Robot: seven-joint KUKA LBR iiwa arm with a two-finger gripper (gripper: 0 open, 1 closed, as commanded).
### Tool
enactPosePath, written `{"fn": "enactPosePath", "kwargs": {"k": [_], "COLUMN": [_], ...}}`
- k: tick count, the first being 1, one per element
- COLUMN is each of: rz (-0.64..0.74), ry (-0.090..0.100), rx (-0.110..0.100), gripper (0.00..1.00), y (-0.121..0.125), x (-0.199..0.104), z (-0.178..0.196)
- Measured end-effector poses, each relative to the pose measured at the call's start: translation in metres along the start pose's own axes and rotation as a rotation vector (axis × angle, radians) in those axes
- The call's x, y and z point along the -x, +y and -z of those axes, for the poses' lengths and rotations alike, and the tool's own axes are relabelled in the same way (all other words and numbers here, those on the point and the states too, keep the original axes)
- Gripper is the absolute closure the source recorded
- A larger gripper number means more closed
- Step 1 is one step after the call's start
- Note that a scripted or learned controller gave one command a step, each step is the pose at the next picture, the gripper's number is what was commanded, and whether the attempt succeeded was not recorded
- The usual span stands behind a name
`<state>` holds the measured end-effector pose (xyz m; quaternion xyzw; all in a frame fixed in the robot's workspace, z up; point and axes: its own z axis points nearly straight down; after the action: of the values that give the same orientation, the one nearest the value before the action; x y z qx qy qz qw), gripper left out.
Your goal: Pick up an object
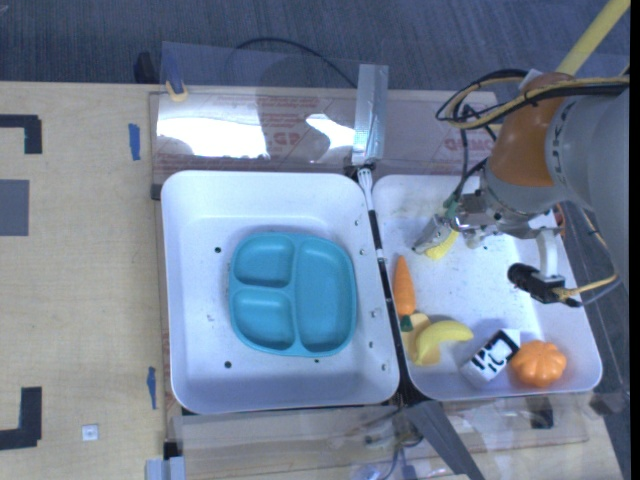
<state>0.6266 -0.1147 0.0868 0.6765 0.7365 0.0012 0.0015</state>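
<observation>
Pincer over right bin, fingers closed on small yellow object.

A pale wooden desk bore black markings and blue tape; dark blue-grey carpet lay beyond it.

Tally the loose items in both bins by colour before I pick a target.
Orange: 2, carrot and pumpkin
Yellow: 2, banana and a small piece at the gripper
Black-and-white: 1, block
Teal: 1, divided plate
Total: 6
</observation>
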Motion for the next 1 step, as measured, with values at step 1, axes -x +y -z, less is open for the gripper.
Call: {"fn": "enactPosePath", "kwargs": {"k": [1], "rz": [0.001], "ry": [-0.002], "rx": [0.004], "gripper": [1.0], "y": [0.0015], "x": [0.0002], "z": [0.0124]}}
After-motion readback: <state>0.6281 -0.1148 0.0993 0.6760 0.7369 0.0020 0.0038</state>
